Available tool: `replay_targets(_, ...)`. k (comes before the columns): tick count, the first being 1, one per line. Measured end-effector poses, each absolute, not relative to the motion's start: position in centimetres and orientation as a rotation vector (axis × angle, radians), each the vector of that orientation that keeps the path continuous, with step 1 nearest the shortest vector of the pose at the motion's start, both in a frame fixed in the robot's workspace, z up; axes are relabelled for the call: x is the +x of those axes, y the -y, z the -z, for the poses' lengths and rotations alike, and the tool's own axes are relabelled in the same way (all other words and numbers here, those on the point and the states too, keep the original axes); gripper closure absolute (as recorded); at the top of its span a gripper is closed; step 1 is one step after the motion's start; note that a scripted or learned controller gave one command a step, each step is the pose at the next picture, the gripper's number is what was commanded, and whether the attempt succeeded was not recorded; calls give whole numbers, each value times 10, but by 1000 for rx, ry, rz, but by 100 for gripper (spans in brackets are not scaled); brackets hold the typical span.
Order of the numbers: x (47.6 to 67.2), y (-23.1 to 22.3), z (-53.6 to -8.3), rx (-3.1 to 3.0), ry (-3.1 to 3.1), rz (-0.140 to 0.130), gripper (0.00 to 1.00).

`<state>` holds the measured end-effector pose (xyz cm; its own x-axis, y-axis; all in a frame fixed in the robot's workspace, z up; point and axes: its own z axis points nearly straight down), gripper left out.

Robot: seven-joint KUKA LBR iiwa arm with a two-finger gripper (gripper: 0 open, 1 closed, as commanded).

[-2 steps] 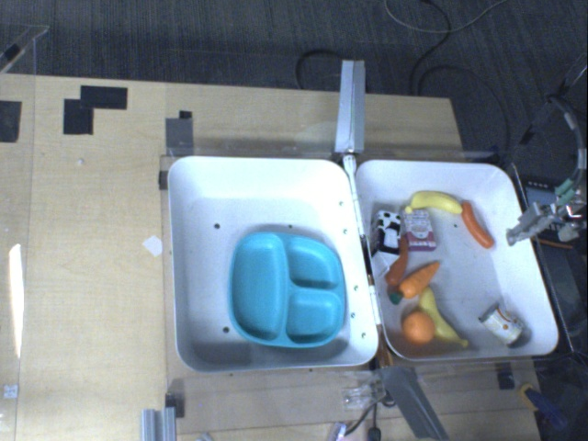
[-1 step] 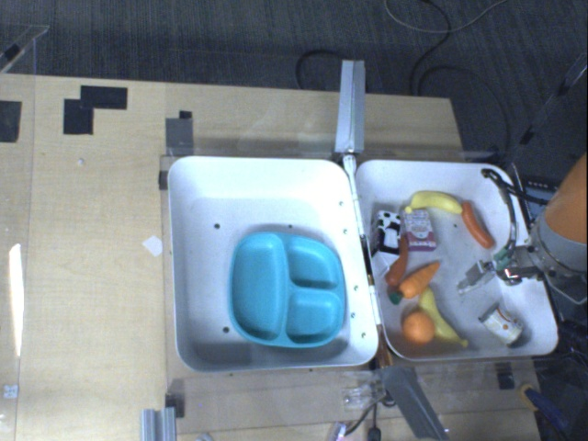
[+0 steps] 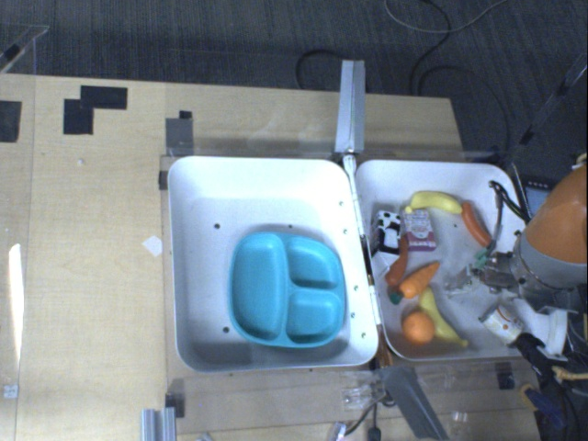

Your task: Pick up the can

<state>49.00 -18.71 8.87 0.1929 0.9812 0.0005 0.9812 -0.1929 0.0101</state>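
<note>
In the right bin (image 3: 478,175), the can (image 3: 419,229) lies among toy food — apart from the gripper (image 3: 480,274), whose grip state I cannot tell.

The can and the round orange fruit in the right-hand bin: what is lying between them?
In the camera view, a carrot lies at a slant between the can and the orange fruit.

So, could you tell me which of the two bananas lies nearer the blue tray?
The lower banana, beside the orange at the right bin's near edge. The other banana lies at the far end, farther from the blue tray.
</note>
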Motion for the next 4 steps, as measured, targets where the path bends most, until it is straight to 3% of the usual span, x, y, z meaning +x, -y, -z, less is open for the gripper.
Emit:
replay_targets(1,525,196,-145,2634,-1706,-4,0)
replay_targets(2,490,172,-89,2641,-1687,-13,0)
replay_targets(3,494,171,-101,2633,-1690,-23,100)
replay_targets(4,488,159,-218,2892,-1220,-5,100)
